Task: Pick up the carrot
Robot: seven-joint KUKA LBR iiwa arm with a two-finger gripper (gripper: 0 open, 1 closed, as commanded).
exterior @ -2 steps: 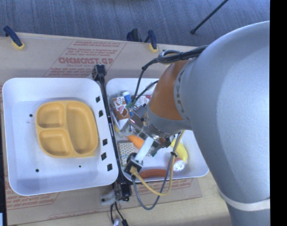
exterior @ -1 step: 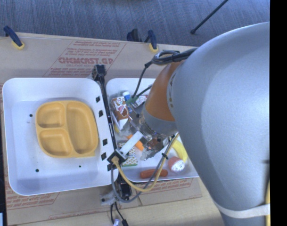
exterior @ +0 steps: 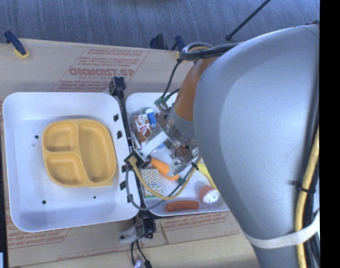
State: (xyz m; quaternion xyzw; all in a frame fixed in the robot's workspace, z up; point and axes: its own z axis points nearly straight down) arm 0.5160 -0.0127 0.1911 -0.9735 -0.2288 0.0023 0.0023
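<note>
The carrot (exterior: 164, 168) is a small orange piece with a green tip, lying in the right bin (exterior: 137, 102) near its left wall. My gripper (exterior: 178, 150) hangs low in that bin, just above and to the right of the carrot, very close to it. The arm's bulky grey body and orange band cover most of the bin's right side. I cannot make out whether the carrot is held.
The left bin (exterior: 24, 205) holds a yellow divided tray (exterior: 79, 151). Around the carrot lie a patterned box (exterior: 152, 179), a sausage (exterior: 182, 206), a red and white item (exterior: 209, 195) and a brown packet (exterior: 142, 128). Clips line the shared bin wall.
</note>
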